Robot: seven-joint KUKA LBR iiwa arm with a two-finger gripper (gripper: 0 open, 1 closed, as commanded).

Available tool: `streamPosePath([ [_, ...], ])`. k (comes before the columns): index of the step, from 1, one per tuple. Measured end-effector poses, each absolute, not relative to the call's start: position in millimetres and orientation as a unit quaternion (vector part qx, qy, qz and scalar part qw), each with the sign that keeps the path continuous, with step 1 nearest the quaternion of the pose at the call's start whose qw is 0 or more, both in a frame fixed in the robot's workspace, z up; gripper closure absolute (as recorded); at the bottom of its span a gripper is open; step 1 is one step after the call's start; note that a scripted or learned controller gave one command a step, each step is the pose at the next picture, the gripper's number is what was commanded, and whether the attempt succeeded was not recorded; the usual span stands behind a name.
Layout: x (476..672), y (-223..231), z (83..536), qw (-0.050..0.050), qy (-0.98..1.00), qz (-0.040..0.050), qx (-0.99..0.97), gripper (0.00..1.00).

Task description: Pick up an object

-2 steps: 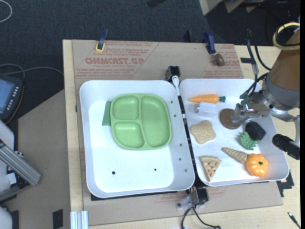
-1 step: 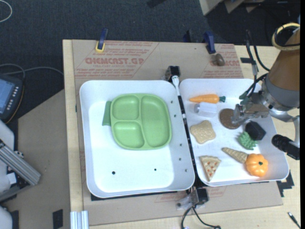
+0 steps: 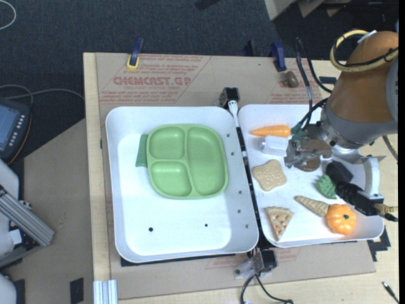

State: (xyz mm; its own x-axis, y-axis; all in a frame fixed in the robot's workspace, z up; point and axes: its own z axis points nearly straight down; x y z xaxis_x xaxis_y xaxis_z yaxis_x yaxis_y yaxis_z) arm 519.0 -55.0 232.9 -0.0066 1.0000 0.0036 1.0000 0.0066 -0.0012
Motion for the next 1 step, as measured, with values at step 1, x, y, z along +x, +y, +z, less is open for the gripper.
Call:
streamPosePath([
  [1,532.0,-55.2,225.0,-0.001,-0.708,-0.0002,-0.707,1.00],
])
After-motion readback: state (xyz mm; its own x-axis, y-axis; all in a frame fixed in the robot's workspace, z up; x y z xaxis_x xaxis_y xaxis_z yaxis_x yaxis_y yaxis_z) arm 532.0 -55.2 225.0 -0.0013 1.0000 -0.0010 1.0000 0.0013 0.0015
